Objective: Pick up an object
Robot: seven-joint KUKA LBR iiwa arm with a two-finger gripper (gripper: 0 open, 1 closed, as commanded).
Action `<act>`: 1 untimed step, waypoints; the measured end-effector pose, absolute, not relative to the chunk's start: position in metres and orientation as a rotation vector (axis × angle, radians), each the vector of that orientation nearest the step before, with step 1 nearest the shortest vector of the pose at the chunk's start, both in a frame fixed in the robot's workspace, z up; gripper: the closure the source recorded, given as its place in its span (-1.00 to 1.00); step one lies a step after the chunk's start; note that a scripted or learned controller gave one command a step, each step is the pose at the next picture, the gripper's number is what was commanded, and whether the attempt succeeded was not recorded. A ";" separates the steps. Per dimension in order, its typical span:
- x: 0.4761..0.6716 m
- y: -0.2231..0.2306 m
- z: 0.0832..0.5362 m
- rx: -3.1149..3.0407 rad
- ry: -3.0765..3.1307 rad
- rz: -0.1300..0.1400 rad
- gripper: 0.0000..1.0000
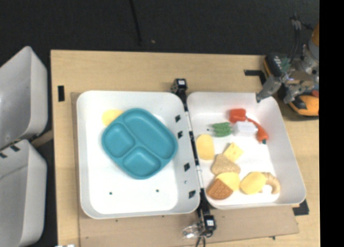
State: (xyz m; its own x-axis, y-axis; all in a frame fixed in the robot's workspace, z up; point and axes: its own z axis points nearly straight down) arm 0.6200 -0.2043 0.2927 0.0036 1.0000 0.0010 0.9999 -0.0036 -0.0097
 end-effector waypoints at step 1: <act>0.622 -0.204 0.299 -2.223 -2.222 0.001 -1.00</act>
